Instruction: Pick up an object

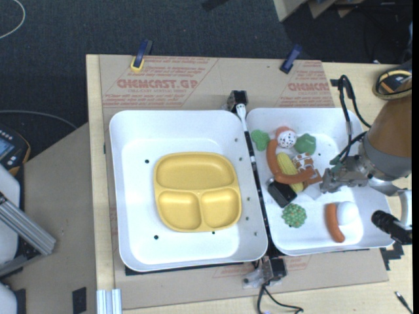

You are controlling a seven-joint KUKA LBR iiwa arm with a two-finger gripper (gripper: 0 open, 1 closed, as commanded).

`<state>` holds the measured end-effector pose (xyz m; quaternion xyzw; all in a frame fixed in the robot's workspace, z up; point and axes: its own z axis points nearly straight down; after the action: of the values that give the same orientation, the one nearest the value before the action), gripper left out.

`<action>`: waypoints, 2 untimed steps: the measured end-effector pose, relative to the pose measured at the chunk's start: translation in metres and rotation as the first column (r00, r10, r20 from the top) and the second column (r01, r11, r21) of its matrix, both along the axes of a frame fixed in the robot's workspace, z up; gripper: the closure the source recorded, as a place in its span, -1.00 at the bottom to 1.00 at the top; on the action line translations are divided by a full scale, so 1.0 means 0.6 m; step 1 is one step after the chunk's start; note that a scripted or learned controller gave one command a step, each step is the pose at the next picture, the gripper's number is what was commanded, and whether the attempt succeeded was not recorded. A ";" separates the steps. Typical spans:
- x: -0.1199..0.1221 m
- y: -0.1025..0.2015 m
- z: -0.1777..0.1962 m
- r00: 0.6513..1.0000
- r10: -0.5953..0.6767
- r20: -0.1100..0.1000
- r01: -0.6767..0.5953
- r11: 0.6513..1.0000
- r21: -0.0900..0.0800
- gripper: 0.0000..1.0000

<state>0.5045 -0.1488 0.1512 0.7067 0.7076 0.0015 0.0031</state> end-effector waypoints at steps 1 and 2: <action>-0.003 -0.016 0.083 1.000 -0.001 0.001 0.001 1.000 -0.001 1.00; -0.001 -0.017 0.126 1.000 0.000 0.000 0.000 1.000 0.000 1.00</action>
<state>0.5037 -0.1589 0.2266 0.7067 0.7075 0.0012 0.0031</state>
